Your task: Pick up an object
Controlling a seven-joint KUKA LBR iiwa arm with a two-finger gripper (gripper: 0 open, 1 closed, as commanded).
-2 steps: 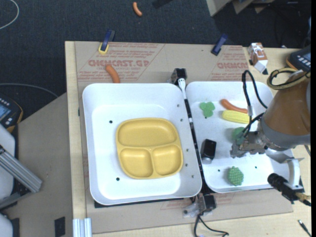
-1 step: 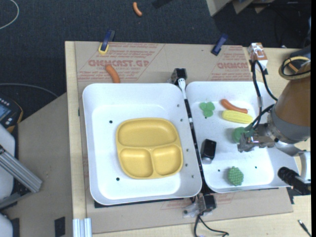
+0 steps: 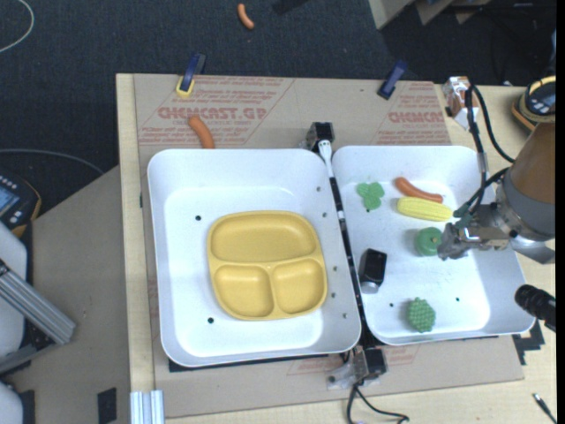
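The right bin holds several toys. A green leafy toy lies at its upper left. A red-orange sausage rests just above a yellow corn cob. A round green toy sits mid-bin. A black block lies by the left wall, and a green bumpy toy sits near the front. My gripper reaches in from the right and hangs right beside the round green toy, touching or nearly touching its right side.
A yellow three-compartment plate fills the middle of the left bin. An orange sausage lies on the cardboard behind that bin. A cable runs down toward the wrist along the right bin's far right.
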